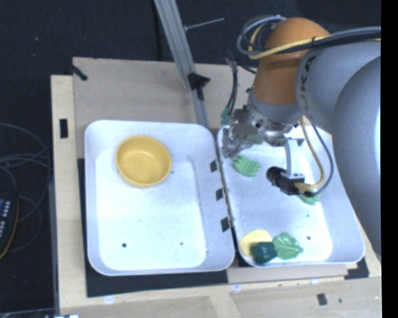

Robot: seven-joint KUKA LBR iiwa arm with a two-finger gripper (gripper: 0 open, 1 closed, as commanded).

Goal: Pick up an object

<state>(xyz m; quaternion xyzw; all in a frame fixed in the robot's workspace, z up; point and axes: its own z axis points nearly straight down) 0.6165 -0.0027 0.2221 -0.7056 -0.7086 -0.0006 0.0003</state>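
Observation:
My gripper (233, 144) hangs over the far left corner of the right bin (341, 234), close to the wall between the bins. A light green leaf-shaped piece (246, 166) lies on the bin floor just below and to the right of the gripper, apart from it. At the near edge of the right bin a pale yellow piece (253, 238), a dark teal block (263, 251) and a second green leaf piece (288, 245) sit bunched together. A yellow bowl (144, 160) stands upright in the far part of the left bin (152, 244).
A black cable plug (282, 179) hangs from the arm over the middle of the right bin, with a small green scrap (310, 200) beside it. A grey metal rail (176, 35) slants down from the top to the bins' far edge.

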